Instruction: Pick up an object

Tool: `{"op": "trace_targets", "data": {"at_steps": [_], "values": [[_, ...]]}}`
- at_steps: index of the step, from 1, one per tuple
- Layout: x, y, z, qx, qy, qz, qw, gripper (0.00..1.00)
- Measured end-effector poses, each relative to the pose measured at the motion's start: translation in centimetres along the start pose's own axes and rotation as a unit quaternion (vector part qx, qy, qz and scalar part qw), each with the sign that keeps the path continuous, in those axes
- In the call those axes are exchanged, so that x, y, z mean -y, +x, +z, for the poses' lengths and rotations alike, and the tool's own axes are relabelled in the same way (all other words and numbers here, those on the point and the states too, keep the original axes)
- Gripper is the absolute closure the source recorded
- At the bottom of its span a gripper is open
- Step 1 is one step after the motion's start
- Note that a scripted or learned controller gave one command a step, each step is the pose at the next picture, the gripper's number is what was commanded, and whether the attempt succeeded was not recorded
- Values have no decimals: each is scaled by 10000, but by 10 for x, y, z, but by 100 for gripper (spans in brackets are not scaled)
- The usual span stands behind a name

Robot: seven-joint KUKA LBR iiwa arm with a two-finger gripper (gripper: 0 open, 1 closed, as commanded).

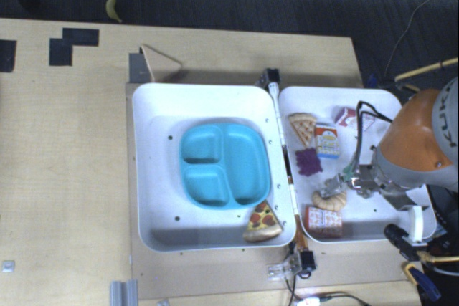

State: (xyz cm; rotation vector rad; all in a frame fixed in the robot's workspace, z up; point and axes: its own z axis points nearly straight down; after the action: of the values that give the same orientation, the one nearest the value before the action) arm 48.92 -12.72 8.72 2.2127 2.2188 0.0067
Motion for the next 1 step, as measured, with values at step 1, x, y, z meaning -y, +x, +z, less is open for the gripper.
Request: {"op": "trace_targets", "data": {"at_steps": [1], "values": [[-3, 0, -12, 3, -36, -5, 10000, 100]]}}
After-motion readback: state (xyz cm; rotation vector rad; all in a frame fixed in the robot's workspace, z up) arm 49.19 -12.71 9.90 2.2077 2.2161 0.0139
